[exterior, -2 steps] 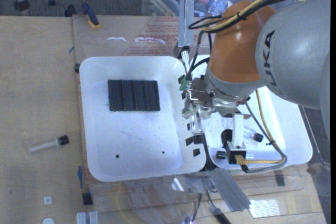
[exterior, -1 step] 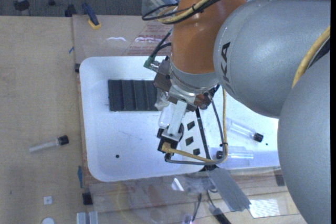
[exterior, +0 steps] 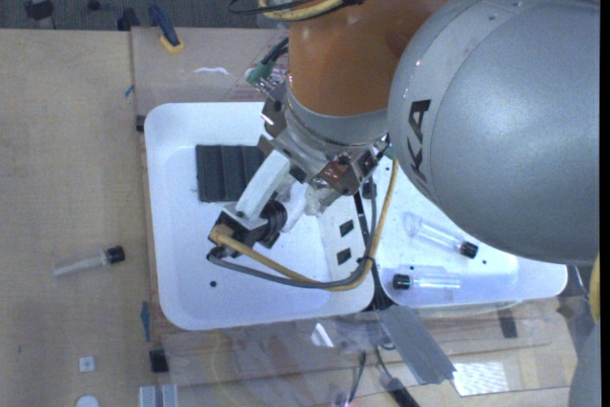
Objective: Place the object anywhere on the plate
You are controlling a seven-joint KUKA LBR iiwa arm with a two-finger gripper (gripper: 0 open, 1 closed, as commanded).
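Observation:
A flat black ribbed slab (exterior: 222, 172) lies in the far left part of the left white bin (exterior: 172, 234). The arm's orange and grey bulk hangs over the middle of the view and hides much of both bins. My gripper (exterior: 329, 200) sits low over the left bin's right half, just right of the slab and not touching it. I see nothing held in it. Two clear tubes with black caps (exterior: 424, 281) (exterior: 443, 238) lie in the right bin (exterior: 534, 281).
Two small black pieces (exterior: 344, 241) show near the left bin's right wall, below the gripper. A clear tube with a black cap (exterior: 91, 260) lies on the bench left of the bins. A blue clamp (exterior: 168, 30) sits at the far edge.

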